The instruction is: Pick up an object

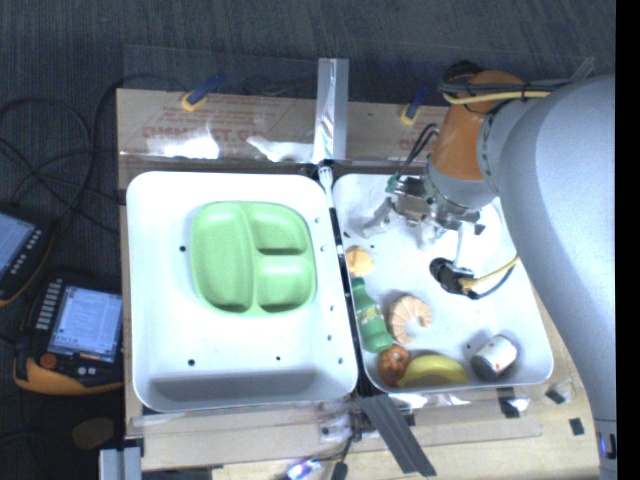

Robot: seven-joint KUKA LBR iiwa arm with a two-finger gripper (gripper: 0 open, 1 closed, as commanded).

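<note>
Two white bins are set side by side on the counter (150,128). As seen from the camera, a green plate (250,256) with three parts is laid in the left bin (160,348). Small things are kept in the right bin (525,313).

A small tan thing (358,261) is seen by the wall between the bins. Just below it in the view, a green bottle (370,318) is laid along that wall. A shrimp (410,313) is placed just beside the bottle, on its right. A red-brown fruit (392,364) is seen in the near corner, and it is touched by a banana (436,370) on its right. A grey and white can (493,355) is laid on its side near the banana's other end.

The arm (565,218) is stretched in from the right. The gripper (400,211) is held over the far part of the right bin, near the tan thing and apart from the shrimp. Whether the gripper is open or closed cannot be told.
</note>
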